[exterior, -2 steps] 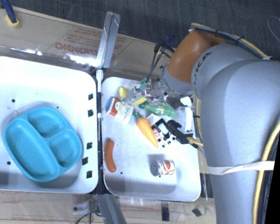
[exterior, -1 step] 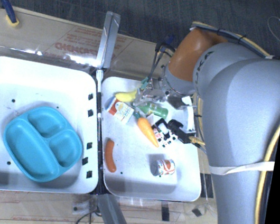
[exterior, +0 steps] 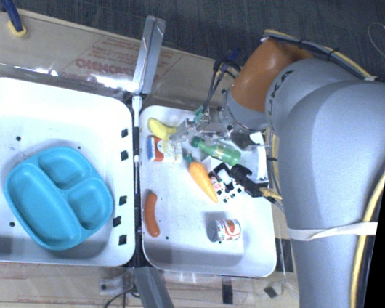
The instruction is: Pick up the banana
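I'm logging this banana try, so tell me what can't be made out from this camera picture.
- Gripper: in the camera view its tip blends into clutter at the right bin's far edge; open or shut cannot be told.
- Banana: its right end is hidden among neighbouring items; contact with the gripper is unclear.
- Small can: label too small to read.
- Arm: covers the right bin's right rim.
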`<state>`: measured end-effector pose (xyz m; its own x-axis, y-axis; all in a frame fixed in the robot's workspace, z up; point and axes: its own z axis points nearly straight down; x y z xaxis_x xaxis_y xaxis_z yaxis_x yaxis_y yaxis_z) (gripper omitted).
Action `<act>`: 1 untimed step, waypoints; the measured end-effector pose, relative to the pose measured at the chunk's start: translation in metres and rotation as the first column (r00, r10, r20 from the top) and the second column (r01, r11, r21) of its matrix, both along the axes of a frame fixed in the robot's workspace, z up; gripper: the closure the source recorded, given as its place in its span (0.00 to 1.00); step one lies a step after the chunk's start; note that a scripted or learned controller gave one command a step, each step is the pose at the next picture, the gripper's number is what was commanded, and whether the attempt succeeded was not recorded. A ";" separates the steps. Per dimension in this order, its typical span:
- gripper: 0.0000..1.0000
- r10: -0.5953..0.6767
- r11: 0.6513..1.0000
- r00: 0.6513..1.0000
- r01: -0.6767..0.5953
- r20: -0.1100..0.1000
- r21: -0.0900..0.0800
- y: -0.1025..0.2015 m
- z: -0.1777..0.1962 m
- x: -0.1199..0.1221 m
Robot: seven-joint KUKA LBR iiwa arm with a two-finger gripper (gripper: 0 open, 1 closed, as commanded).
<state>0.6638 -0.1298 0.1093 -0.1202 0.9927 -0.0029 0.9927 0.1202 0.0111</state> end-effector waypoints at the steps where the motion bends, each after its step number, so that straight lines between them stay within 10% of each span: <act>1: 0.00 0.019 1.000 1.000 -0.019 -0.006 -0.004 0.030 -0.010 -0.004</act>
<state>0.6598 -0.1000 0.0989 -0.1390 0.9903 -0.0063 0.9903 0.1390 0.0050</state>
